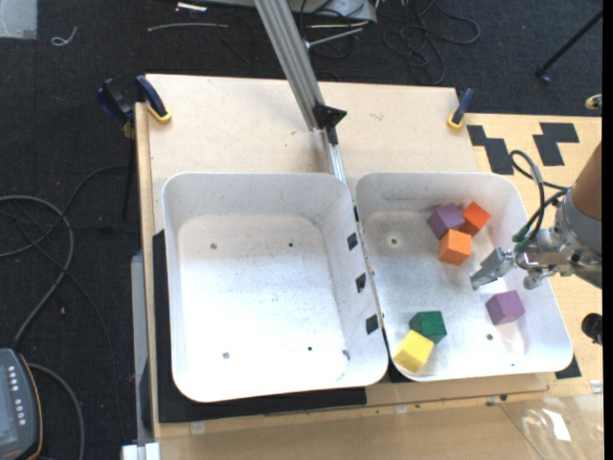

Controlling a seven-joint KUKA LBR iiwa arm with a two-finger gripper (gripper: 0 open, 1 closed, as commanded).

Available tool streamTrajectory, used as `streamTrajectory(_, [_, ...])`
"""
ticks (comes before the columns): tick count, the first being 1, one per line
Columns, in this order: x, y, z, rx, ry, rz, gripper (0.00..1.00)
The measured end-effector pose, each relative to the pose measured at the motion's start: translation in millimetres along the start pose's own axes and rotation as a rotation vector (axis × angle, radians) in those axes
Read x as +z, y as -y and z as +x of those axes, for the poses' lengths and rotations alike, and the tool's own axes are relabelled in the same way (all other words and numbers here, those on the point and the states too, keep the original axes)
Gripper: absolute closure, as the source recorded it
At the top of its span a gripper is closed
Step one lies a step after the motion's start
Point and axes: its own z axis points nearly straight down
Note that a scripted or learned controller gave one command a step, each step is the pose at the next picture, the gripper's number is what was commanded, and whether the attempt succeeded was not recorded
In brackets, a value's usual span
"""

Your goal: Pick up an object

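Observation:
The right bin [402, 220] holds several cubes. A purple cube [445, 220] and two orange cubes [476, 218] [456, 246] cluster at its back. At the front, a green cube [428, 325] touches a yellow cube [415, 351]. A second purple cube [505, 307] lies near the right wall. My gripper [509, 276] hovers just above and behind that second purple cube, reaching in from the right. Its fingers stand open with nothing between them.
The left bin [192, 257] sits beside the right one, their rims meeting at the middle. A slanted metal pole [292, 51] runs from the back down to the bins' junction. Clamps [153, 101] mark the bench's back corners.

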Motion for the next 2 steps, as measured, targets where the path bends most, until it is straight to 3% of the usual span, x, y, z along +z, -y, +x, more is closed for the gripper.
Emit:
streamTrajectory(1, [69.9, -120.4, -38.7, -0.004, 0.002, -0.001, 0.00])
streamTrajectory(2, [115.2, -163.4, -12.7, 0.002, 0.002, -0.003, 0.00])
